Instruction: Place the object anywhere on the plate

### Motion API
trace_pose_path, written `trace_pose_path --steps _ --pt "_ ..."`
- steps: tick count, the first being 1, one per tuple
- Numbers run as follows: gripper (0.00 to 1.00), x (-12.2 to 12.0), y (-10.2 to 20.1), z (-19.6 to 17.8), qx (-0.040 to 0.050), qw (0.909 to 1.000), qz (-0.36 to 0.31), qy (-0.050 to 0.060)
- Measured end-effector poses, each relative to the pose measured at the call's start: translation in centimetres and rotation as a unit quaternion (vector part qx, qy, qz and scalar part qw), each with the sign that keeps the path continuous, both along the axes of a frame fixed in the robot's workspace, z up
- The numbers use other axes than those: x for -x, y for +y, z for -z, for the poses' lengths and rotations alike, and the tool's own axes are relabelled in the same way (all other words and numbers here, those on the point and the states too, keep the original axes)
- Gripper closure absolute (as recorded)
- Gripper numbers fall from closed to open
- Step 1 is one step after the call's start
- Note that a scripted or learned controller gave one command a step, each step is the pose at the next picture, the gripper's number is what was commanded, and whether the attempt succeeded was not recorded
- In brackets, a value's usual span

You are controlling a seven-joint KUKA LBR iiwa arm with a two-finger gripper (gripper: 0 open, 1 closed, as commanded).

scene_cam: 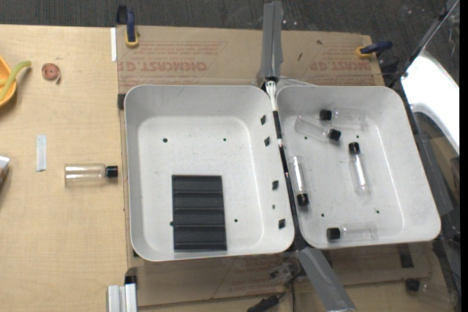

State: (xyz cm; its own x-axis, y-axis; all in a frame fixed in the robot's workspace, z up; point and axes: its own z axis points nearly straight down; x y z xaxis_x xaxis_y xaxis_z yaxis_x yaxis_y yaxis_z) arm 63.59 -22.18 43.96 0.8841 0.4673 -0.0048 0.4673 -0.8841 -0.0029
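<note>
You see the tubes [358, 168] lying loose in the right bin [426, 226], ready for picking. The black plate [197, 212] lies flat at 6 o'clock in the left bin [134, 157].

A smooth, rounded, pale grey-white arm link [433, 88] curves in at the right edge, plain and unmarked.

The bench [66, 230] bears two white bins [201, 172], cardboard [219, 58] and a vial [89, 172].
</note>
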Motion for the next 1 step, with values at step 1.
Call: trace_pose_path --steps 1 --pt "0.0 -0.15 4.94 0.01 0.0005 0.9964 0.085 0.0"
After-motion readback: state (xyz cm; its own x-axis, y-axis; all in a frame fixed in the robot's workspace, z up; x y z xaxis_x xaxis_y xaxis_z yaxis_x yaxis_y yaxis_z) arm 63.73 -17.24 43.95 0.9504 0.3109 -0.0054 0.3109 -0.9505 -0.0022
